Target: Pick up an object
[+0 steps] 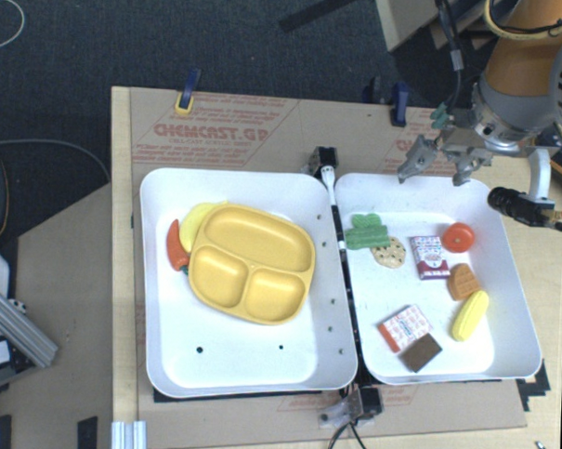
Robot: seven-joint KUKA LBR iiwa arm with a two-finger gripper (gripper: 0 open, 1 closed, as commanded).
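Here, in the one camera view from above, the pincer [443, 165] hangs over the far rim of the right bin [516, 276], its two fingers spread apart with nothing between them. Everything it could pick lies nearer to the viewer than it is, inside that bin: a red ball [459, 237] just near and slightly right of the pincer, a green block [365, 231] to the near left by the dividing edge, a round cookie [388, 255] beside the block, and a small red-and-white box [429, 256] almost straight below the pincer in the picture. Further toward the near side lie a brown piece [463, 281], a yellow corn-like piece [469, 315] whose long axis runs from near-left to far-right, a second red-and-white packet [404, 327] and a dark brown square [421, 352] touching it. The ball looks the closest pick, I judge, and it has open floor around it on its far and right sides, though the bin wall is near. The left bin [159, 260] holds a yellow divided tray [251, 262] lying over a banana-like piece [195, 220] and a red piece [175, 247]; these are well apart from the pincer. Both bins sit on the desk [126, 147].
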